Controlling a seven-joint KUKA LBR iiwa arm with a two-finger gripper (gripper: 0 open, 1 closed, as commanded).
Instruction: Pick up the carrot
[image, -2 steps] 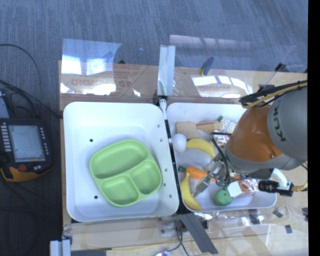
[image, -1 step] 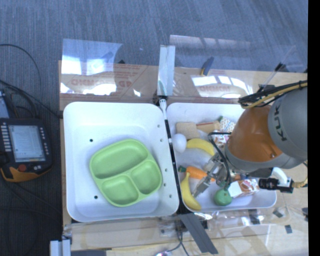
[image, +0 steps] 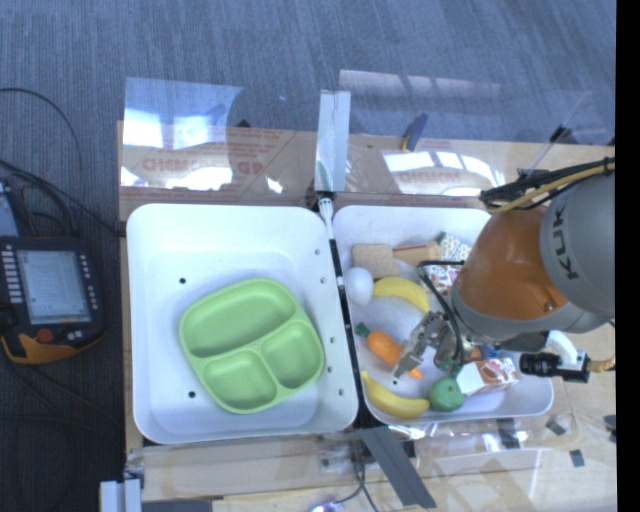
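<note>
White plastic everywhere: two shallow bins sit side by side on the tabletop, and the left bin (image: 160, 260) carries just a green divided plate (image: 252, 343), parked in the middle, probably as a drop-off spot. The right bin (image: 530, 405) is the crowded one, so that's where the grey and orange arm (image: 515, 275) reaches in from the right edge, leaning over the bin's middle.

Going down in size, there's a yellow banana (image: 395, 397) along the right bin's front wall, a second banana (image: 402, 292) further back, a white egg (image: 358, 286) against the divider wall, and a green round fruit (image: 447, 393) near the front edge.

The carrot (image: 383, 347) lies near the divider side, between the two bananas, tilted a bit. The gripper (image: 420, 352) hangs just beside it on the right, fingers spread apart and holding nothing. I'd say it's lined up for the grab but not around the carrot yet, so it needs to shift toward the divider before closing. That front banana sits close, so a sloppy close could bump it.
</note>
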